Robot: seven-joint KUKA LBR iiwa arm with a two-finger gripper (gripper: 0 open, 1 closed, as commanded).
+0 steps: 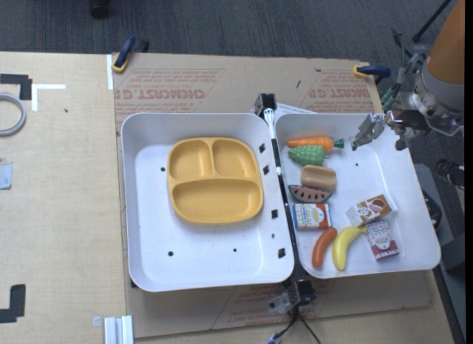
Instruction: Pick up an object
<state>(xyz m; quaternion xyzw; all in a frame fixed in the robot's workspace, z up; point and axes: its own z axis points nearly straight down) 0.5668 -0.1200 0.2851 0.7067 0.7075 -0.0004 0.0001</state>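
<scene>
The right bin [410, 187] holds several toy foods. An orange carrot [310, 143] lies at the back, with a green vegetable [307, 155] just below it. In front of them are a tan bread roll [319, 178] and a watermelon slice [309, 194]. A small carton [312, 217], a red sausage [323, 247] and a yellow banana [344, 246] lie near the front. Two more cartons [372, 209] [382, 239] sit to the right. My gripper [381, 137] hangs over the bin's back right part, open, with nothing between its fingers, right of the carrot.
The left bin [148, 246] holds a yellow divided plate [216, 180]. A black clip [265, 103] sits where the bins meet at the back. Cardboard [192, 87] lies under both bins. The arm's orange band [451, 46] is at the right edge.
</scene>
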